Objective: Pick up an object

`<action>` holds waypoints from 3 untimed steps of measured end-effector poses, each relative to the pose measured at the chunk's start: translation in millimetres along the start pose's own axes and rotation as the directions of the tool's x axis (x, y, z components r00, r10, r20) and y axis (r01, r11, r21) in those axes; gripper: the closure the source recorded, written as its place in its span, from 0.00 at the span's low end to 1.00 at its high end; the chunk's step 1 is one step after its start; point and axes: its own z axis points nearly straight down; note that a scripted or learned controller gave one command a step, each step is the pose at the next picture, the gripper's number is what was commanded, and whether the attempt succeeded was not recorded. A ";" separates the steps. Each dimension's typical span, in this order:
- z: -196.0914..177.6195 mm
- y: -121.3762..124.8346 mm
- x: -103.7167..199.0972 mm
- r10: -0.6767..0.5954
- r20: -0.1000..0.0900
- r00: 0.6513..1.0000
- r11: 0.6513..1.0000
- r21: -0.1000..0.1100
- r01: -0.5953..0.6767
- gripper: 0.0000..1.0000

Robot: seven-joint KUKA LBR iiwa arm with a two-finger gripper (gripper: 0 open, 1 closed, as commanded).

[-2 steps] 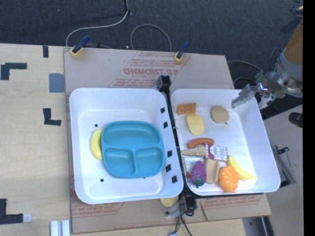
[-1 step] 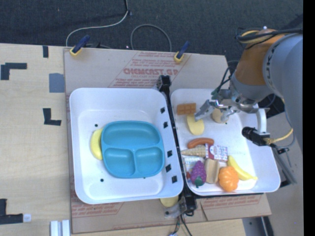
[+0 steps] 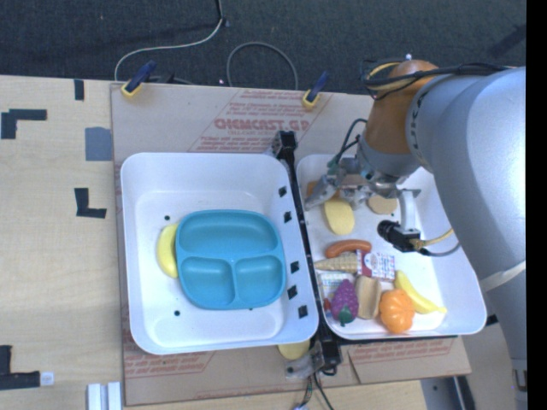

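Toy food (image 3: pixel 369 282) crowding tool (image 3: pixel 342 190)

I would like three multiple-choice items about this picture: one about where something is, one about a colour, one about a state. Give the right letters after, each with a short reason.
1. Where does the blue tray lie?
A. In the left bin
B. In the right bin
C. On the cardboard outside the bins

2. What colour is the round fruit at the near end of the right bin?
A. Green
B. Orange
C. White

3. How does the blue tray lie?
A. Standing on its edge
B. Upside down
C. Flat, compartments facing up

Answers:
1. A: the blue tray rests in the left bin, with a yellow piece showing from under its left edge.
2. B: the round fruit in the right bin is orange, next to a banana and purple grapes.
3. C: its three compartments are open to the camera.

The gripper hovers over the far end of the right bin, near a pale yellow piece.
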 end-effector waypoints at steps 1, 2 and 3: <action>-0.5 13.6 -1.6 0.004 0.001 1.000 1.000 -0.003 -0.004 0.00; -11.1 13.8 -1.6 0.003 0.002 1.000 1.000 -0.005 -0.003 1.00; -11.2 13.9 -1.5 0.003 0.003 1.000 1.000 -0.006 -0.003 0.00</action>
